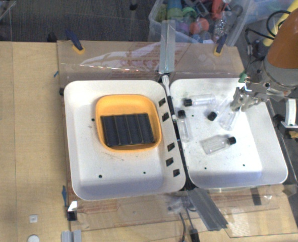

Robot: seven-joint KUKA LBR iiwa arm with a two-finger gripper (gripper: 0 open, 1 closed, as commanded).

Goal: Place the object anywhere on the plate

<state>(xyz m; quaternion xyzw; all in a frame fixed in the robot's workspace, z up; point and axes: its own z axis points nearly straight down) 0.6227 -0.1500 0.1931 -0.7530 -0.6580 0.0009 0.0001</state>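
Though whether apart or together untellable, claw (pixel 242 101) just up-right of clear vial (pixel 227 118) in right bin (pixel 249 170)

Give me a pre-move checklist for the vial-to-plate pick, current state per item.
1. Target: orange square plate sits in the left white bin - ok.
2. Plate surface free: a black ribbed pad covers most of it - not ok.
3. Objects reachable: clear plastic vials with black caps lie in the right white bin - ok.
4. Two-finger gripper over the right bin's upper edge - ok.
5. Vial between the fingers - cannot tell.
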